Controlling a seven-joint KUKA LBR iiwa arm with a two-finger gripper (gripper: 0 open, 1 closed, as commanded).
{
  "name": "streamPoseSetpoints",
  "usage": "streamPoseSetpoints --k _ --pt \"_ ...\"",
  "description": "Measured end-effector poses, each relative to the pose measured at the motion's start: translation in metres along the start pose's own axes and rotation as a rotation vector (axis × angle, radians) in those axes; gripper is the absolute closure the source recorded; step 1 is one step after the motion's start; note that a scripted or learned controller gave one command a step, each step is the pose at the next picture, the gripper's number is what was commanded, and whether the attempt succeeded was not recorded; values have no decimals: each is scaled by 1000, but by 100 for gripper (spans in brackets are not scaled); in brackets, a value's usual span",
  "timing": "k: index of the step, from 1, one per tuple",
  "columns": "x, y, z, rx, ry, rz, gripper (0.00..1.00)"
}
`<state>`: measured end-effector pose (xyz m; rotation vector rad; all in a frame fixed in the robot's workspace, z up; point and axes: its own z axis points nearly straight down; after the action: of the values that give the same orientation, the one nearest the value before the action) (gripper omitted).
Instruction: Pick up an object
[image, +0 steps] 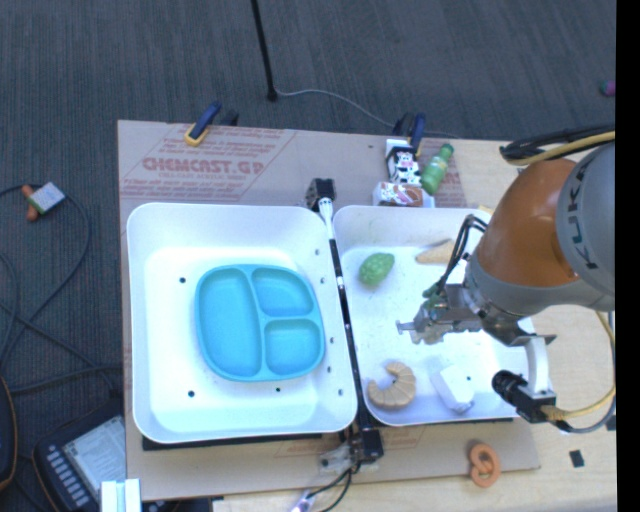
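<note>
Judging from how things lie, the pick has not yet happened: every loose item in the right bin (345, 300) sits on the bin floor, and nothing is lifted. The claw (425, 328) hangs low over the middle of that bin, and whether it is released or clenched cannot be told from this slanted view; no item can be seen caught in it.

Taking the claw as the landmark, the candidates are spread around it. The green lump (377, 268) lies up and to its left, near the divider between the bins, clearly apart from it. The tan curved piece (392, 386) rests below and slightly left, near the bin's front rim. The small white block (451, 387) sits just below and a little right, the nearest of the three. A pale tan scrap (434, 254) lies above, partly behind the arm (535, 240).

The left bin (140, 300), well to the claw's left, holds a blue divided tray (262, 322).

What remains, as I read it: settling on one item, closing on it and raising it clear.
</note>
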<state>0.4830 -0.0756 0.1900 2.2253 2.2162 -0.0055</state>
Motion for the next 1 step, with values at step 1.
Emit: streamPoseSetpoints --k 1 --pt "43 81 6 -2 3 -5 100"
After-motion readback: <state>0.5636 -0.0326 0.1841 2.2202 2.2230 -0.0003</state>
